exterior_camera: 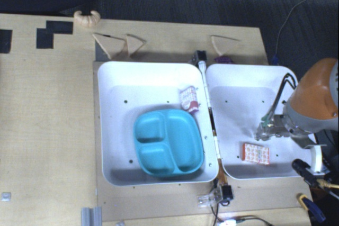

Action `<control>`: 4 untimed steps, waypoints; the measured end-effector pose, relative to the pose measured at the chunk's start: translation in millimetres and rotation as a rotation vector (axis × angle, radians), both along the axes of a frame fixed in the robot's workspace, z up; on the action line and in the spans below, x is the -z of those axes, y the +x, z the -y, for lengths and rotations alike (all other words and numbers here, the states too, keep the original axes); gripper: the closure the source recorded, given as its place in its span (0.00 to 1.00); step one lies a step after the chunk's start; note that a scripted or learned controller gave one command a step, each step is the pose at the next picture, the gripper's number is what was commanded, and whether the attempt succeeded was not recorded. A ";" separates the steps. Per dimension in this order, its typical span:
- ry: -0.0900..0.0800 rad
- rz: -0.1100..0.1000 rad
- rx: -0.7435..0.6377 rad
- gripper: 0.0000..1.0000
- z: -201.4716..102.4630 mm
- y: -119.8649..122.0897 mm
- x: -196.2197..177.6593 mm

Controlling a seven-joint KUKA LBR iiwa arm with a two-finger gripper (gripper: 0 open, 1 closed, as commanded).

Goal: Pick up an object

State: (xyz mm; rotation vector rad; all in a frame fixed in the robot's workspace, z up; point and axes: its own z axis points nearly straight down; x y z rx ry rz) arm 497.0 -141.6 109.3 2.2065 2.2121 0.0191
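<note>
Dark carpet borders a pale wooden desk (pixel 47 114) that carries two shallow white bins side by side. At the left bin (pixel 114 114) a turquoise divided plate (pixel 168 141) lies on the floor, its long axis running from upper left to lower right, its three compartments facing up. Just above the plate's upper right corner a small red and white packet (pixel 188 98) lies near the wall shared with the other bin, its long axis roughly up and down in the view; its print is too small to read. In the right bin (pixel 233 87) a flat orange and white card (pixel 255 153) lies near the front wall, long axis running left to right, tilted slightly. The grey arm with its orange band (pixel 318 98) reaches in from the right, cut off by the frame edge. Its end effector (pixel 266 130) sits low over the right bin, just above and right of the card; whether it is apart or together cannot be made out.
</note>
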 end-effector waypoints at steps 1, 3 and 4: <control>0.000 0.000 -0.001 0.00 0.0 -0.1 0.1; 0.003 -0.011 0.002 1.00 -8.0 -7.2 7.3; 0.001 -0.017 0.002 1.00 60.8 -9.8 15.5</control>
